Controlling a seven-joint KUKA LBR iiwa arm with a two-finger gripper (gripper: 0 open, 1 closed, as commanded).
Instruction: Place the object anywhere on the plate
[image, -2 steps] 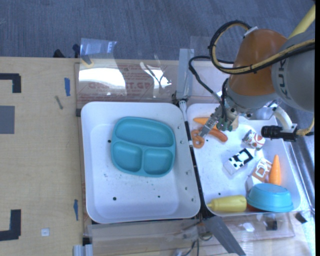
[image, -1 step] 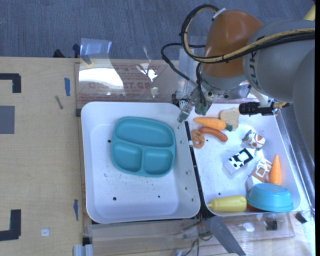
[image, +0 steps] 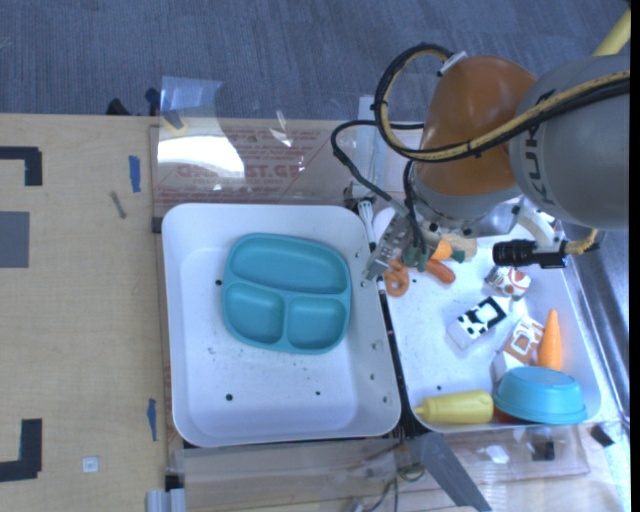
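**Robot gripper poised beside an orange ring at the wall between two bins**

A teal three-compartment plate (image: 287, 265) lies flat in the left bin (image: 200, 400), and everything else is placed here relative to it. An orange ring (image: 397, 281) lies off the plate's far right corner. It sits across the wall between the bins, on the floor of the right bin (image: 440, 345). The tip of the gripper (image: 380, 262) is just beside the ring, on the side toward the plate, over the dividing wall. Whether the two touch cannot be told. How far the gripper is parted cannot be made out from this angle.

The right bin holds the loose things. Nearest the camera, past the plate's near right corner, a yellow oblong toy (image: 456, 407) lies on its side with a blue bowl (image: 540, 395) just beside its outer end. Farther back, level with the plate's near half, is a black-and-white patterned block (image: 480, 320). Beyond it, away from the plate, a white-and-orange block (image: 521, 342) lies against an orange carrot (image: 551, 340). Farther still, level with the plate's far half, sits a small round red-and-white piece (image: 512, 282). A small orange-and-green piece (image: 438, 264) lies near the ring, on its side away from the plate.

At the back, the grey arm with its orange band (image: 480, 120) leans in over the right bin's far end.
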